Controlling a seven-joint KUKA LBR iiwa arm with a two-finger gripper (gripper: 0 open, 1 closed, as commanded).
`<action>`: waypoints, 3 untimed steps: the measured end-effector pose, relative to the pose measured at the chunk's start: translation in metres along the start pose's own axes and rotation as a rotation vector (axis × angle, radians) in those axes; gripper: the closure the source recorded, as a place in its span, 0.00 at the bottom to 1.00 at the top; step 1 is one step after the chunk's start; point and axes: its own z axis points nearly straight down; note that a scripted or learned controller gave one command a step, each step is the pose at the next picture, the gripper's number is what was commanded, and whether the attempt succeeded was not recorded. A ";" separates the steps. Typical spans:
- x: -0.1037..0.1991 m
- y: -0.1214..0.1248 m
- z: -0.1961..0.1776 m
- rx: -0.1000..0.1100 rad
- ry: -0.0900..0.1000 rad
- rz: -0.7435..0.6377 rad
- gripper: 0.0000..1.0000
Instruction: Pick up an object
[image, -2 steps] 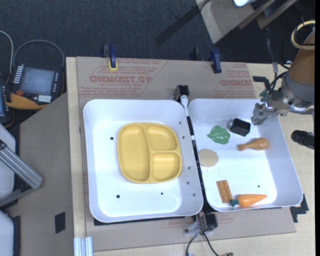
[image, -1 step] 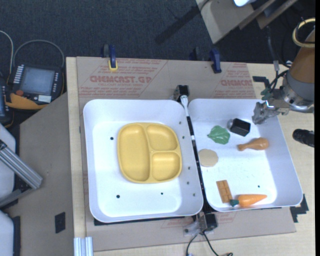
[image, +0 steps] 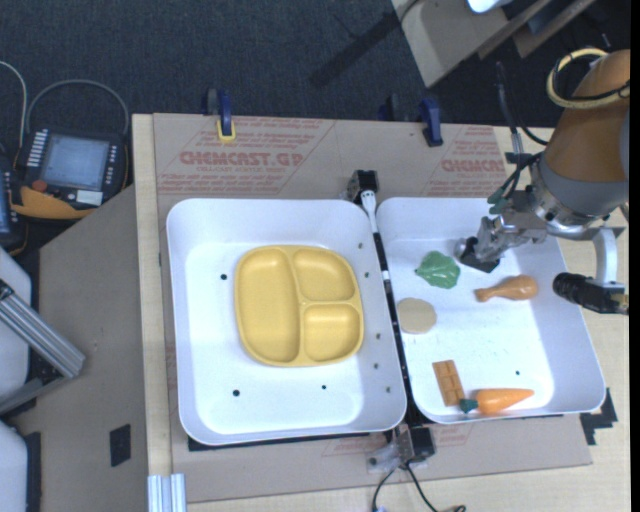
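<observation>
Five loose items lie in the right bin (image: 575, 385), and the gripper (image: 483, 250), its opening too dark to judge, hangs just beside the green piece (image: 438, 269), so a descent could nudge it toward the drumstick (image: 508, 290).

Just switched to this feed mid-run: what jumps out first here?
The big yellow divided plate in the middle of the left bin catches the eye first. Next comes the arm's gripper, low over the top of the right bin beside a green leafy piece. Scattered below it are a brown drumstick, a pale round cookie, a brown wafer and an orange carrot.
</observation>
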 end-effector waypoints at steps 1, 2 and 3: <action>0.053 0.003 -0.003 -0.001 0.000 -0.001 1.00; 0.106 -0.002 0.003 0.000 0.001 -0.001 1.00; 0.154 -0.007 0.005 0.000 0.000 0.000 1.00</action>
